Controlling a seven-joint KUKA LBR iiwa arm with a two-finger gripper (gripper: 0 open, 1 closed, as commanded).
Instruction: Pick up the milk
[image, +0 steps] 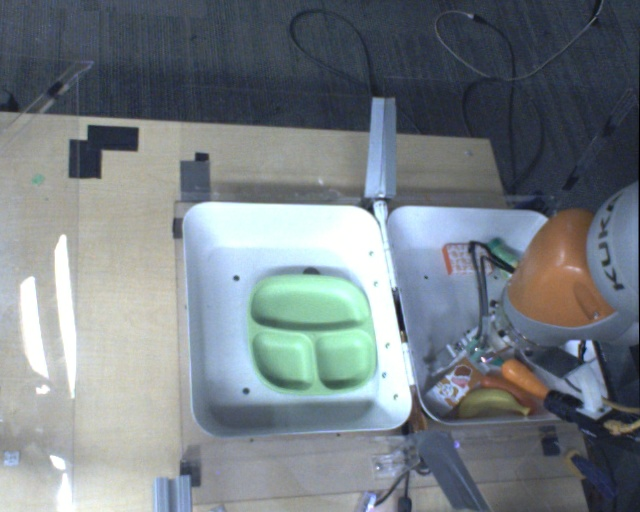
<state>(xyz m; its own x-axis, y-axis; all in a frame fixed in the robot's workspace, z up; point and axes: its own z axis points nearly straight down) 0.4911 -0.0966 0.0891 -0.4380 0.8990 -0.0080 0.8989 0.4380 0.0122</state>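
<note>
The right bin (430, 300) holds the food items. A small white carton with orange print (458, 260), possibly the milk, lies flat near the bin's back. Another small carton with a brown and white label (455, 383) lies at the front, next to a yellow banana (493, 403) and an orange carrot (522, 378). The arm's orange band (560, 275) hangs over the right half of this bin and hides part of it. My gripper (479, 347) is low over the front pile, just above the brown-labelled carton. I see nothing lifted.
The left bin (210, 300) holds a green divided tray (311, 331). A metal divider post (381, 150) stands between the bins at the back. A green item (503, 253) peeks out beside the arm. Cables run along the bench's far side.
</note>
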